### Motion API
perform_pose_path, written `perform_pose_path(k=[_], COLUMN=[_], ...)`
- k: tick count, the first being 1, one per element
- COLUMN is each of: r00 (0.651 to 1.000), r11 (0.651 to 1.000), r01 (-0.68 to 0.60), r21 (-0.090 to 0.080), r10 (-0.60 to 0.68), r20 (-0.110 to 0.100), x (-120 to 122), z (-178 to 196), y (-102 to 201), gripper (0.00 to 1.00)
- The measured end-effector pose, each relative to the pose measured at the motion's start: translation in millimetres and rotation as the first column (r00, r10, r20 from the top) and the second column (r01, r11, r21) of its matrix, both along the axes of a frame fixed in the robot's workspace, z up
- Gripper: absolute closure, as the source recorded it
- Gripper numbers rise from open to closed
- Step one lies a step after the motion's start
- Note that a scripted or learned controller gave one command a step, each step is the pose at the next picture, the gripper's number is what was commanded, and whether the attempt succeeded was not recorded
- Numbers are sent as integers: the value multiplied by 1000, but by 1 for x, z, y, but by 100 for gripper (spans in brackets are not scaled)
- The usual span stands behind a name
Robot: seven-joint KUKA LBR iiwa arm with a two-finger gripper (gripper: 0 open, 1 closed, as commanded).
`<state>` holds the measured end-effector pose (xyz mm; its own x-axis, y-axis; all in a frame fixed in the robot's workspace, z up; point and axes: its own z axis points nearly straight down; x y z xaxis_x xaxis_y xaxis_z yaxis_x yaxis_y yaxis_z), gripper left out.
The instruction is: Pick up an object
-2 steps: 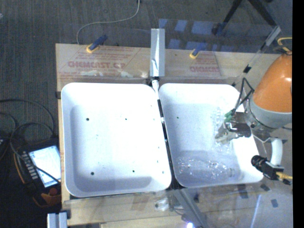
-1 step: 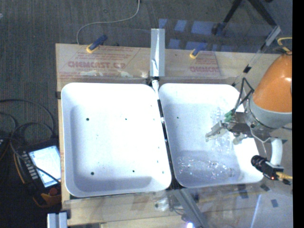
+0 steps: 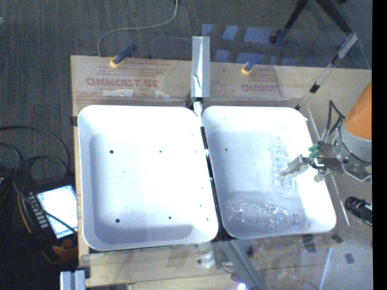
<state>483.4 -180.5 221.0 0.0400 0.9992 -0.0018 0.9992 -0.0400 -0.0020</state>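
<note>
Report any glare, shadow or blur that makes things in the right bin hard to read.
Camera view: the clear plastic objects in the right bin nearly vanish against its white floor; a soft shadow lies along the near wall; the pincer looks slightly blurred.

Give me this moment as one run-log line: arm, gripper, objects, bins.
arm: in from right | gripper: over right bin, near clear bottles | clear bottles: lying in right bin | left bin: no contact | grasp: unconfirmed

Two shallow white bins sit side by side on the table. The left bin has a few dark specks on its floor. In the right bin lie clear plastic objects, hard to make out. The end effector hangs over that bin's right side.
</note>
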Motion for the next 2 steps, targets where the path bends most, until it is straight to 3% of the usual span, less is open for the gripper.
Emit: perform_pose_path(k=[1,2], r00=[1000,1000], r11=[1000,1000], r01=[-4,3], r21=[2,1], r10=[4,-3], r20=[0,1], x=[0,1], z=[8,38], y=[-9,6], gripper=[0,0])
